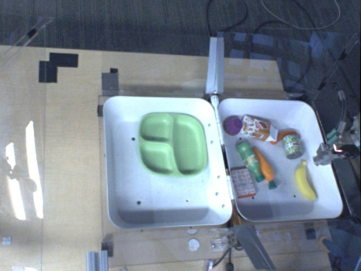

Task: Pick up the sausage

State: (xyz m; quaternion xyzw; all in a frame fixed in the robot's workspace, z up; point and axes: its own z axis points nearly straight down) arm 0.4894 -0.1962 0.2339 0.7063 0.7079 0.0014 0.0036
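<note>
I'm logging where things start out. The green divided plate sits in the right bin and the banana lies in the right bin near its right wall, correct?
Not quite: the camera view shows the green divided plate in the left bin, not the right. The banana does lie in the right bin near its right wall.

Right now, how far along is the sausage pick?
Done: nothing yet; the sausage lies in the right bin, between the juice carton and the can. In hand: the end effector sits by the bin's right rim, apart from the sausage. Left: the reach, grasp and lift.
</note>
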